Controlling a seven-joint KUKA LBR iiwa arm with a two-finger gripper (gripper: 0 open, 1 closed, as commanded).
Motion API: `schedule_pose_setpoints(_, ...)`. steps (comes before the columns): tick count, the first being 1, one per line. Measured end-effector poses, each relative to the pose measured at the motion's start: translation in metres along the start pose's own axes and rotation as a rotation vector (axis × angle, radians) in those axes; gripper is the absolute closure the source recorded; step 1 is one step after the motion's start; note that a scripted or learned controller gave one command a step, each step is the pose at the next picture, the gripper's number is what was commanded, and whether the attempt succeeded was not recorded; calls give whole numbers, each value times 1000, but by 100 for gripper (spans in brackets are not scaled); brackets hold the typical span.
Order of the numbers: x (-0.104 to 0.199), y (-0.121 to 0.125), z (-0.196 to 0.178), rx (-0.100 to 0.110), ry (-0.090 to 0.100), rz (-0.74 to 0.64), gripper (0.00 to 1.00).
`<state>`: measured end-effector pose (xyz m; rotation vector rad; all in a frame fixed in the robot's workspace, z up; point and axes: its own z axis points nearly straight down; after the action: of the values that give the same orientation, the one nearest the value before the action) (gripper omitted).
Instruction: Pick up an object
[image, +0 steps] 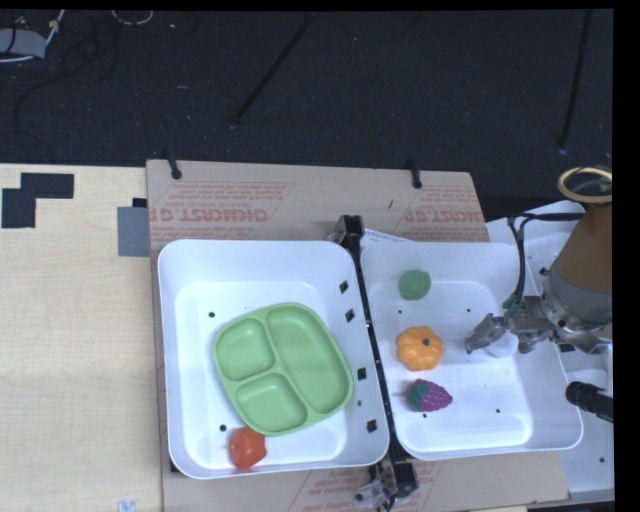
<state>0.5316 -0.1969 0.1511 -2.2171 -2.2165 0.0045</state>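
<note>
In the right bin (470, 440) lie a green round object (414, 284) at the back, an orange pumpkin-like toy (419, 348) in the middle and a purple berry-like toy (429, 396) toward the front. My gripper (497, 338) hangs over the right side of that bin, to the right of the orange toy and apart from it. Its fingers are spread open with nothing between them. The left bin (190, 290) bears a green divided plate (282, 368) and a red-orange toy (246, 448) at its front edge.
A black divider with clips (366, 340) runs between the two bins. Brown cardboard (300, 205) lies under and behind them. The arm's orange band (592, 240) rises at the far right, with cables beside it.
</note>
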Motion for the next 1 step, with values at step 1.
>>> schedule_pose_setpoints(1, 8, 2, 46, 0, 0, 1, 0)
